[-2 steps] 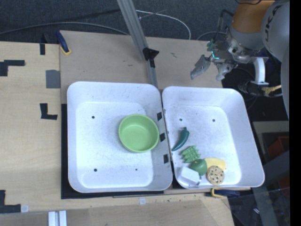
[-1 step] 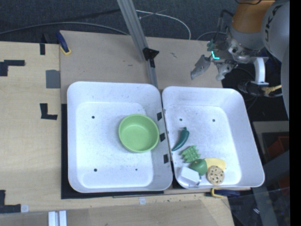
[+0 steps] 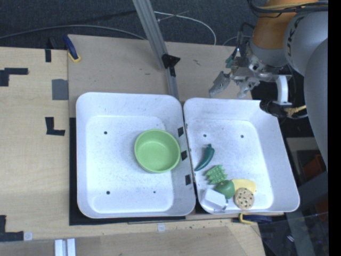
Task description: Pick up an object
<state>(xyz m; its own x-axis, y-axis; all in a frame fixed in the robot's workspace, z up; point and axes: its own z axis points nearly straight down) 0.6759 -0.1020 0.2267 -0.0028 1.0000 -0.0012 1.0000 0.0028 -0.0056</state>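
Far left of the tool and below it, a green bowl sits in the left bin. Below the tool, in the right bin, a green pepper lies near the divider, with a leafy green piece, a white block, a yellow piece and a dotted cookie clustered beneath it. The tool hangs over the tabletop above the right bin's top edge, fingers spread wide, holding nothing.

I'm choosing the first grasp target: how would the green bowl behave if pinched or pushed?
The green bowl looks like thin plastic, so probably light and stiff. It sits upright alone in the left bin, so a push would likely slide it. Its smooth rim may slip from a pinch.
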